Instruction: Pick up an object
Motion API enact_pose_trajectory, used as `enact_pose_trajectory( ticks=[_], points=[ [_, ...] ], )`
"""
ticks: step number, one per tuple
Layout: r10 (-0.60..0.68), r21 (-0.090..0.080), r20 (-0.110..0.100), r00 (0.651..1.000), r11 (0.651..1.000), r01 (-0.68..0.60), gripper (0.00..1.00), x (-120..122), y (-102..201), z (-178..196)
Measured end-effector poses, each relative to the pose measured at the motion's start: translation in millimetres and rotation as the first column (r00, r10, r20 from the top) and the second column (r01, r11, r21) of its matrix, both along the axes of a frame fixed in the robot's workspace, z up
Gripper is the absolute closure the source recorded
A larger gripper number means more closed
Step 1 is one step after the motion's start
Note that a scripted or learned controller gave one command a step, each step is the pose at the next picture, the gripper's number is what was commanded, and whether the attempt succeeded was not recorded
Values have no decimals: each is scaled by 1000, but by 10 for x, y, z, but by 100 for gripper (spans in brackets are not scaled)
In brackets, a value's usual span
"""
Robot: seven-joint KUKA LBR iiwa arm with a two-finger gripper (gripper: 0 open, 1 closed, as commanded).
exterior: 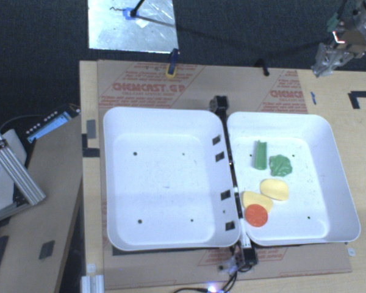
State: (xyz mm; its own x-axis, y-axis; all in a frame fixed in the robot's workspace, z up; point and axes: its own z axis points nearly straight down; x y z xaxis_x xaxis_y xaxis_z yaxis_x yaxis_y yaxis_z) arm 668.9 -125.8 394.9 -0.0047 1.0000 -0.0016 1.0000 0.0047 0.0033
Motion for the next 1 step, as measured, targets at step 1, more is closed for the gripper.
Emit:
enact_pose_trajectory(
  ticks=[1],
  points=[
    [0,0,0,1000,1000,0,100,0,195,-39]
  ],
)
